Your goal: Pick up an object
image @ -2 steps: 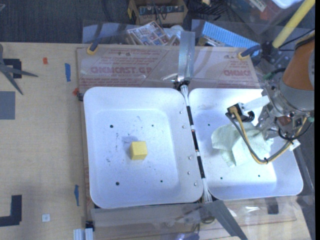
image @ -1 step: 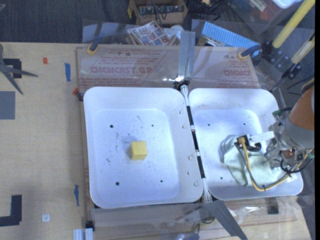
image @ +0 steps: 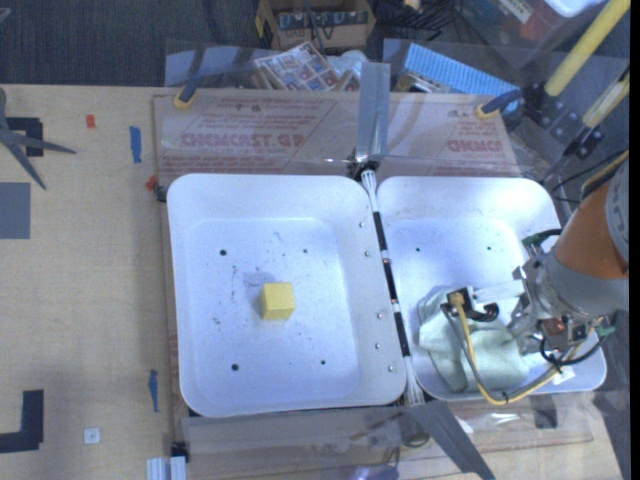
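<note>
Above a pale cloth (image: 447,346) hangs the hand (image: 527,330).

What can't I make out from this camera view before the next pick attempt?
- Pale greenish crumpled item in the right white bin: its right part is covered by the grey arm's wrist and cabling, so its full shape is unclear.
- Right white bin's near right corner: hidden under the same wrist.
- Dark specks around the yellow cube in the left white bin: too small to tell holes from dirt.
</note>
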Robot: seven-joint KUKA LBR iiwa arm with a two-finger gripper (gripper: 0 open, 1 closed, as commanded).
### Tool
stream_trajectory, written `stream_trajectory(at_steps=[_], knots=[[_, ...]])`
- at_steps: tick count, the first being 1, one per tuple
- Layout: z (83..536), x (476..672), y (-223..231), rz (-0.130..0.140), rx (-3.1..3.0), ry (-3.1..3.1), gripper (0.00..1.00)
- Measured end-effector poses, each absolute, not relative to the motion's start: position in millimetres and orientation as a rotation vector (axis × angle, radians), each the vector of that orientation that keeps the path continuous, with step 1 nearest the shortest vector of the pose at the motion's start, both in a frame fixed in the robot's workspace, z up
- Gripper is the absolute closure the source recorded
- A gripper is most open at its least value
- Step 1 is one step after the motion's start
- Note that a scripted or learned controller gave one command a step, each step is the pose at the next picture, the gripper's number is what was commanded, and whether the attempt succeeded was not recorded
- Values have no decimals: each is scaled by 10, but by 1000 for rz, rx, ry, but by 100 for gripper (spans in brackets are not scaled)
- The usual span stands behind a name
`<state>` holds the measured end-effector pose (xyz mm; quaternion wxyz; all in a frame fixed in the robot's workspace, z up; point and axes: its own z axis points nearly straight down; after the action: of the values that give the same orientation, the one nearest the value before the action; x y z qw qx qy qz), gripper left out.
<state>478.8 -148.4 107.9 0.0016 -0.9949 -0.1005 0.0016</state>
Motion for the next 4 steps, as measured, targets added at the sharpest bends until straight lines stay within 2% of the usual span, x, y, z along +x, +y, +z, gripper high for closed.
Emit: stream_trajectory(at_steps=[1, 2, 3, 4], knots=[[901, 4818, -1539, -11, -3113, -398, 100], [899, 4829, -2102, -17, -3122, -379, 100], [993, 4830, -2098, -17, -3121, -377, 100], [960, 4807, -2179, -1, -3072, -610, 100]])
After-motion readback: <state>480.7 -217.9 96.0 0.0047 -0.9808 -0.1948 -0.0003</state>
